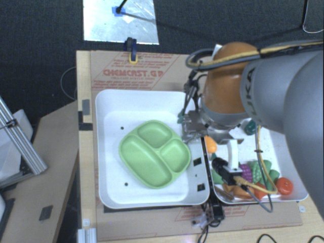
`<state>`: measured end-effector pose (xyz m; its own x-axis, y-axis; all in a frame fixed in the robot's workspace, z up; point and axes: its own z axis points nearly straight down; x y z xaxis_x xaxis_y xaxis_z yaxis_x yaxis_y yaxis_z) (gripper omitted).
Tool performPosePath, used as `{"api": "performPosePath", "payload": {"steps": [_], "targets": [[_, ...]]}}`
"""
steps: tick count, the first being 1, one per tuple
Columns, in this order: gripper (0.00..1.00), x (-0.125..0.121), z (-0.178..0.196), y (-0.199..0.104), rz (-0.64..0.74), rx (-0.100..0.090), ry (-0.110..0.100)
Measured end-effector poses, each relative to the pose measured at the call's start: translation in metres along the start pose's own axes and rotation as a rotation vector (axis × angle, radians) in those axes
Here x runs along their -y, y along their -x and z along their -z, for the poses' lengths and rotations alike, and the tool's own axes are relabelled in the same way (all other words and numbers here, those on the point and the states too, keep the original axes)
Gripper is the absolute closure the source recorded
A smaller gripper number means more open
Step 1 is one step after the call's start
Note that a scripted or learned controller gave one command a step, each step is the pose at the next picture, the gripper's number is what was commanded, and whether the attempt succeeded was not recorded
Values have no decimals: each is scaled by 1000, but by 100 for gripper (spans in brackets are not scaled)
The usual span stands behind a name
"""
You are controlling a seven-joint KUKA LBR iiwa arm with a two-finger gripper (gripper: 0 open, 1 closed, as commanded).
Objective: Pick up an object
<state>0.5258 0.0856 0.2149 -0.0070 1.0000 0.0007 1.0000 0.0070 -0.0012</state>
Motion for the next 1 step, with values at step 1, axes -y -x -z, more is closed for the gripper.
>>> {"api": "performPosePath", "payload": {"steps": [1], "targets": [[100, -2, 12, 16, -7, 1, 3]]}}
